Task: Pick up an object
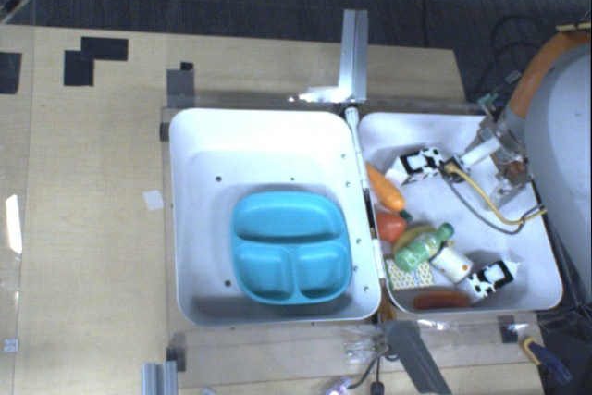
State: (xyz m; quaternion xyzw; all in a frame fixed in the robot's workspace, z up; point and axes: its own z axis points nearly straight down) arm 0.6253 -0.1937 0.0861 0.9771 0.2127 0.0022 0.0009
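Gripper [506, 164] sits up-right of green bottle [424, 245], nothing visibly held.
Open or closed: can't tell. Carrot [385, 188] and tomato [390, 225] crowd the bottle's left, so the bottle, lying on top, looks the likeliest pick.

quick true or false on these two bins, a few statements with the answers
1. The blue divided tray lies in the bin on the view's left. True.
2. The orange carrot lies in the same bin as the tray. False: it lies in the bin on the view's right, close to the wall between the bins.
3. The green bottle stands upright. False: it lies on its side among other things.
4. The red sausage lies near the lower edge of the carrot's bin. True.
5. The gripper is over the carrot's bin, away from the tray. True.
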